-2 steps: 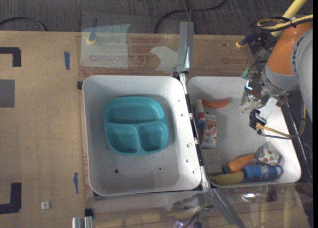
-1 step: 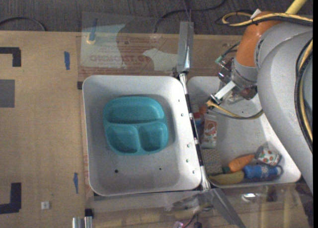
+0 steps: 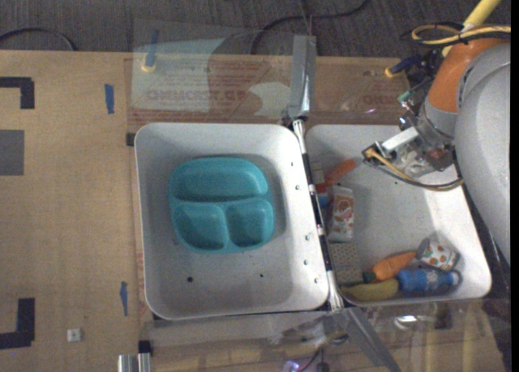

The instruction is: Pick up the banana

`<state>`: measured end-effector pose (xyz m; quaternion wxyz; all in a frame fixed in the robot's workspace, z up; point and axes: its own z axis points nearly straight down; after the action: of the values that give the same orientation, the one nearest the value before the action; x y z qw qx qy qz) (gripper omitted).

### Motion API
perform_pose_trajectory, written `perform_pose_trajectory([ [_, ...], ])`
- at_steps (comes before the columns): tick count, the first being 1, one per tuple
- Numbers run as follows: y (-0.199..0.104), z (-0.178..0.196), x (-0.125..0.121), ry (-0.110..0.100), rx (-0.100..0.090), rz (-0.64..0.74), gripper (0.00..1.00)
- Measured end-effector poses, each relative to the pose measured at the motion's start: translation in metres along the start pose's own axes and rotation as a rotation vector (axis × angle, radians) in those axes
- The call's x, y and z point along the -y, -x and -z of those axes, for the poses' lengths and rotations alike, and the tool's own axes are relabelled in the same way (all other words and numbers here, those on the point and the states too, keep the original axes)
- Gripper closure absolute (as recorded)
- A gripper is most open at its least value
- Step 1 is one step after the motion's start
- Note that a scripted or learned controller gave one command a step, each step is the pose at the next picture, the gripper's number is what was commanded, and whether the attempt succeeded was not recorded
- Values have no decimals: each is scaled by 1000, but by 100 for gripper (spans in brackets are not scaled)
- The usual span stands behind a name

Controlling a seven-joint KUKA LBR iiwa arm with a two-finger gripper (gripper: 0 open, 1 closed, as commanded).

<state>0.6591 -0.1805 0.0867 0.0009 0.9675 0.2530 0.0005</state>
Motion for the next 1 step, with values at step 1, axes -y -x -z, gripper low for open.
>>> perform_pose_trajectory([
  [1, 20, 21, -36, -1, 1, 114, 100],
])
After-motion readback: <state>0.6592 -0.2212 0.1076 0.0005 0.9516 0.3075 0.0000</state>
